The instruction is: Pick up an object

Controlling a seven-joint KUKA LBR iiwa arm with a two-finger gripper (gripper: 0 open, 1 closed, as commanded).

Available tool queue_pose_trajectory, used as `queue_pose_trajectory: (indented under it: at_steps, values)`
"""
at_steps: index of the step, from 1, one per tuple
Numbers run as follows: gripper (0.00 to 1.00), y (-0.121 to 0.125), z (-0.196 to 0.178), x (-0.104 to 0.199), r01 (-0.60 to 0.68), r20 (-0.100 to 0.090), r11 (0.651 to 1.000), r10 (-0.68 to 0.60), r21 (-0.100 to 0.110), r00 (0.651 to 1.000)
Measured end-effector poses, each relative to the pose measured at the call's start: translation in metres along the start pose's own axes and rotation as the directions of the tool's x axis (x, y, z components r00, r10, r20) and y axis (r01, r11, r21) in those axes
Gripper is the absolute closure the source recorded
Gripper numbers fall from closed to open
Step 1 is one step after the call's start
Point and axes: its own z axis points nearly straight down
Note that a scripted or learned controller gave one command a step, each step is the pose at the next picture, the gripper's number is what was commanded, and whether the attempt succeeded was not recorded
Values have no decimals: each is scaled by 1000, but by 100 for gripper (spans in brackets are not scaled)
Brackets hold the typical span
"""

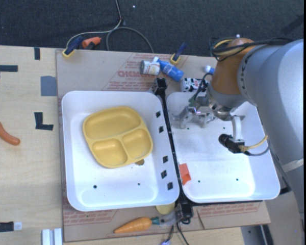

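Note:
A yellow divided plate [118,136] lies flat in the left bin [74,188], towards its back. A small brown thing [139,162] peeks out from under the plate's front edge. My gripper [185,117] hangs low over the back left part of the right bin [229,188], close to the divider between the bins. The grey arm with its orange band [229,75] reaches in from the right behind it. What the gripper has under it is hidden by its own body.
An orange tag [184,173] sits at the right bin's left rim. Behind the bins lie a blue and white bottle [163,68] and clamps. A carrot [135,224] lies in front of the bins, and a sausage [6,133] on the bench at far left.

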Motion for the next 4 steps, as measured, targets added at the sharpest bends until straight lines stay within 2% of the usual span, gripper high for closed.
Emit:
queue_pose_trajectory:
  at_steps: [1, 2, 3, 4]
  values:
    - [0, 34, 3, -4, 0, 0, 1000, 0, -2, 1000]
    - [100, 34, -8, -3, 1, 1, 1000, -1, -5, 1000]
    - [0, 34, -8, -4, 1, 2, 1000, -1, -5, 1000]
    - [100, 34, -18, -3, 2, 1, 1000, -2, -4, 1000]
